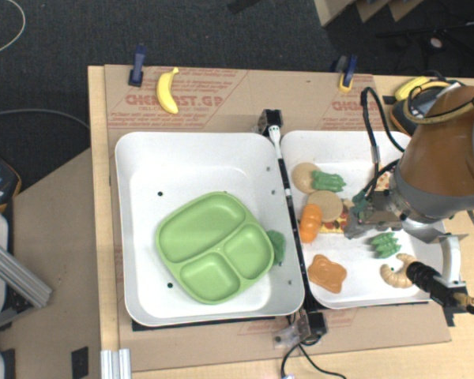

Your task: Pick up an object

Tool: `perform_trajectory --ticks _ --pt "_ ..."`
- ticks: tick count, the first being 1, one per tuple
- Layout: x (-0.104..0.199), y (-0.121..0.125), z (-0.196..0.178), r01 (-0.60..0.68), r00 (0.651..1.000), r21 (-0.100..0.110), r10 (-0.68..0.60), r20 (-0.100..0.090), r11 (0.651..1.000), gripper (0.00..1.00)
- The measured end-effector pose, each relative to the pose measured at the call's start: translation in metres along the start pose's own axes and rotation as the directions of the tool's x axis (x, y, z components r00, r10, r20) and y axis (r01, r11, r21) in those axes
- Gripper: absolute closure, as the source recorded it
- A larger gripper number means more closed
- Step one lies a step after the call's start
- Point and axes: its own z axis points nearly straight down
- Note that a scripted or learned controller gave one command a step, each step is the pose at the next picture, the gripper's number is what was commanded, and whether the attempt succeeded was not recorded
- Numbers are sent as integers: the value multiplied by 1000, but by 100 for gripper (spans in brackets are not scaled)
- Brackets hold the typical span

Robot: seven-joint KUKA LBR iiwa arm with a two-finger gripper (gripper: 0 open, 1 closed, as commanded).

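Observation:
My gripper (360, 223) is down low in the right bin (355, 294), close beside a tan bun and a small layered sandwich toy (330, 224). An orange carrot-like piece (309, 223) lies to their left. The right bin also holds another tan bun (303, 178), a green leafy toy (329, 181), an orange pepper (326, 272), a green broccoli piece (385, 245) and a croissant (396, 272). The arm's body hides part of the bin's right side. I see nothing lifted clear of the bin floor.
The left bin (134, 212) carries a green divided plate (213, 247) with a small green item (277, 245) at its right. A yellow banana (167, 90) lies on the cardboard behind the bins. A black divider bar (283, 176) runs between the bins.

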Motion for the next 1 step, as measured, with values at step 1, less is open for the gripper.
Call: perform_trajectory --ticks 1 --pt "62 0 -3 7 1000 1 -7 -2 1000 100"
